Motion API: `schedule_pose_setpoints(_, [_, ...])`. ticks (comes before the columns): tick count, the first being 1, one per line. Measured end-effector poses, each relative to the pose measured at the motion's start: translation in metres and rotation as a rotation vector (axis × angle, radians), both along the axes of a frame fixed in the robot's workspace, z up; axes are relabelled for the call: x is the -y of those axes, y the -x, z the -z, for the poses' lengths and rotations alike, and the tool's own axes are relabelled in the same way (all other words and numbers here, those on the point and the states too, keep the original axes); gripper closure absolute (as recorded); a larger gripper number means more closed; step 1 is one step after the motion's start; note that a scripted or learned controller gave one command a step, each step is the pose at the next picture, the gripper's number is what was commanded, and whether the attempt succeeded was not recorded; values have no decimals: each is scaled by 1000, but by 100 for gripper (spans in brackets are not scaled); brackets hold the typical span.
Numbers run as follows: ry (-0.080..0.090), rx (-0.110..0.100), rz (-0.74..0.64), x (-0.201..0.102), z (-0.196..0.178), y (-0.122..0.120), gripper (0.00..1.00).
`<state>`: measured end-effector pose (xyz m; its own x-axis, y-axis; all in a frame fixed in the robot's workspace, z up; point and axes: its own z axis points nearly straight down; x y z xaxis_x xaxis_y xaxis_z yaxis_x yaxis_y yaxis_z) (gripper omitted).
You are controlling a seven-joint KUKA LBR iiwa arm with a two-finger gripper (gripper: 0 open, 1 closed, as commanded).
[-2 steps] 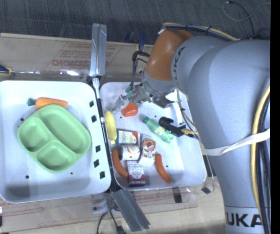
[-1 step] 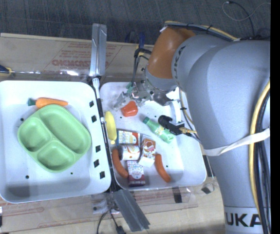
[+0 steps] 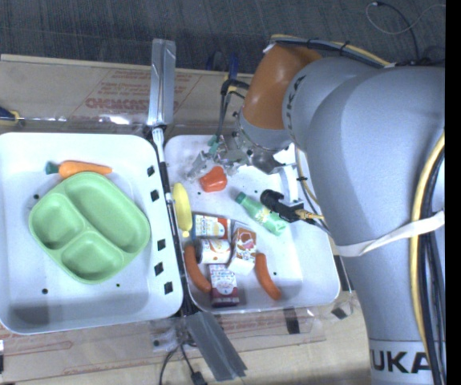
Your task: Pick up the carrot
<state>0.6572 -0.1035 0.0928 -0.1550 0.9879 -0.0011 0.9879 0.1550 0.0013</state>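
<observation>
The carrot (image 3: 84, 168), orange with a small green top, lies flat in the left bin (image 3: 6, 215) near its far wall, just behind the green divided plate (image 3: 90, 225). My gripper (image 3: 211, 157) hangs low over the far end of the right bin (image 3: 314, 283), right beside a red-orange toy vegetable (image 3: 213, 180). The gripper is well to the right of the carrot, across the wall between the bins. The grey arm with its orange band (image 3: 270, 91) reaches in from the right.
The right bin holds a yellow piece (image 3: 182, 205), a green bottle (image 3: 260, 212), several small cartons (image 3: 222, 255) and two orange-brown sausages (image 3: 265, 277). A metal bar (image 3: 163, 79) stands behind the divider.
</observation>
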Motion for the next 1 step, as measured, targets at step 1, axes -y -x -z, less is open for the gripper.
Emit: schedule_pose_setpoints(1, [-1,-1,-81,-27,-100,0,0])
